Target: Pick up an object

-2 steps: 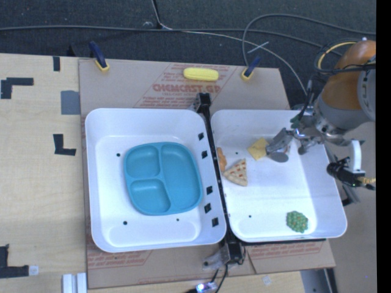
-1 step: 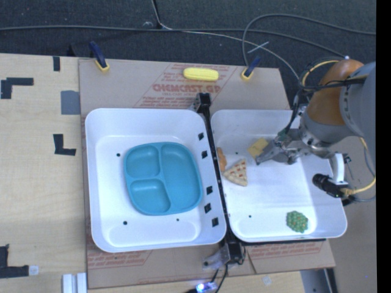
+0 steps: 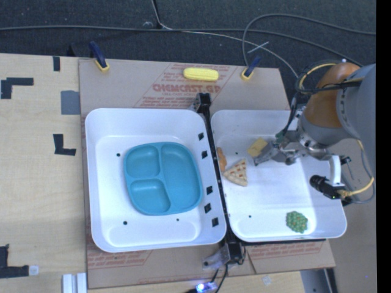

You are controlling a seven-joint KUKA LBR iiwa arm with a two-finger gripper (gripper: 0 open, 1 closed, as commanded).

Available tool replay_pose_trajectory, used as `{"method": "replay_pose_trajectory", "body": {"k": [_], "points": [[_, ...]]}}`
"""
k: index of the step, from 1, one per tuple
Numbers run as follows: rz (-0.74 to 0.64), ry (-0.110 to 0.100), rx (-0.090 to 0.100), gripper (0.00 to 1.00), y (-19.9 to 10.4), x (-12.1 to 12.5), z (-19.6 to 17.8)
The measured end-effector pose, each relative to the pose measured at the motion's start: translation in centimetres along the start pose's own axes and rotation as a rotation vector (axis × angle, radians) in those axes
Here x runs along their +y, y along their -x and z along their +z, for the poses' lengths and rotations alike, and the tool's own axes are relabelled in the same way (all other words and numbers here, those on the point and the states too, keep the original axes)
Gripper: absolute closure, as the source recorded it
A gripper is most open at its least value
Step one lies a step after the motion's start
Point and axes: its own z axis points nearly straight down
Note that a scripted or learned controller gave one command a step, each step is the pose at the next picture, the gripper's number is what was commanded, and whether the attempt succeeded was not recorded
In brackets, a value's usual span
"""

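Observation:
In the right bin (image 3: 317,191), my gripper (image 3: 265,157) hangs low over the upper middle, reaching in from the right. A small yellow block (image 3: 257,146) lies just up and left of its tip, very close or touching. To the left, a tan waffle-like wedge (image 3: 236,173) rests on the bin floor. An orange piece (image 3: 221,159) sits against the bin's left wall. Far from the gripper, a green broccoli-like lump (image 3: 297,221) lies near the front right corner.
The left bin (image 3: 104,182) holds a blue divided plate (image 3: 162,177). A yellow banana-shaped item (image 3: 200,74) lies on the cardboard behind the bins, between two clamps. Cables loop above the arm at the back right.

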Motion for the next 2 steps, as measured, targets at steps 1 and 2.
{"method": "replay_pose_trajectory", "body": {"k": [1,2], "points": [[-0.001,0.005,-0.002,1.00,0.0,0.1,-1.1],[0.001,0.003,0.002,1.00,0.2,-0.4,-5.6]]}}
